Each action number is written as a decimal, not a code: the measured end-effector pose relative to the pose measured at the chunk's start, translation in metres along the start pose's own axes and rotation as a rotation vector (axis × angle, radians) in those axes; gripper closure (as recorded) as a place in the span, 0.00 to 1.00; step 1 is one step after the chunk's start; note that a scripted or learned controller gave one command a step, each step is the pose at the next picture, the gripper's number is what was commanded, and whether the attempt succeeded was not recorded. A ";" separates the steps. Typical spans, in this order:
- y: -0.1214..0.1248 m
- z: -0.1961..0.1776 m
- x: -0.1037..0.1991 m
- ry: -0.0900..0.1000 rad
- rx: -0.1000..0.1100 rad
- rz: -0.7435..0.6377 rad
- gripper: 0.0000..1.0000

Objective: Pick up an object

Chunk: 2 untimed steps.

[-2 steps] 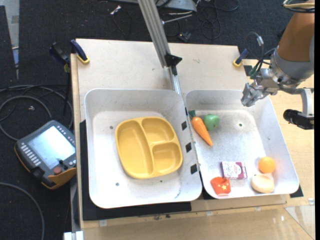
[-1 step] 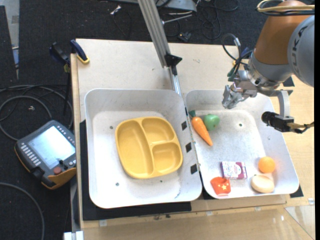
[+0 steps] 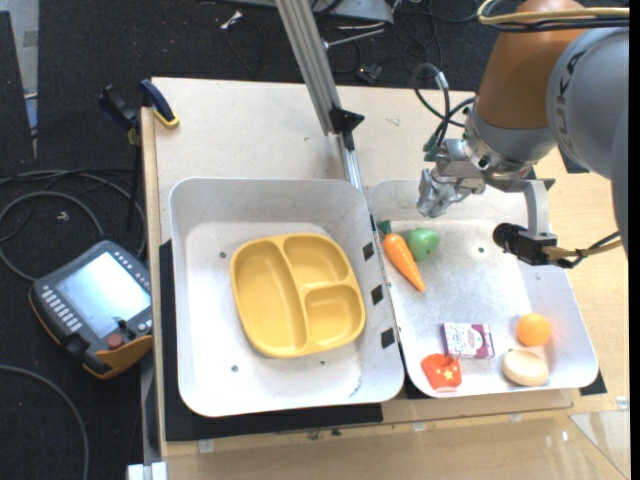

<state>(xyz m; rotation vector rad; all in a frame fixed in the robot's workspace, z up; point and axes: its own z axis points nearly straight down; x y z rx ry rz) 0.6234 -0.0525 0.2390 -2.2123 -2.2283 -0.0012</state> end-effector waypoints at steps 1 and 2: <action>-0.012 -0.007 0.056 0.001 0.000 -0.001 1.00; -0.021 -0.002 0.100 0.000 0.002 0.000 1.00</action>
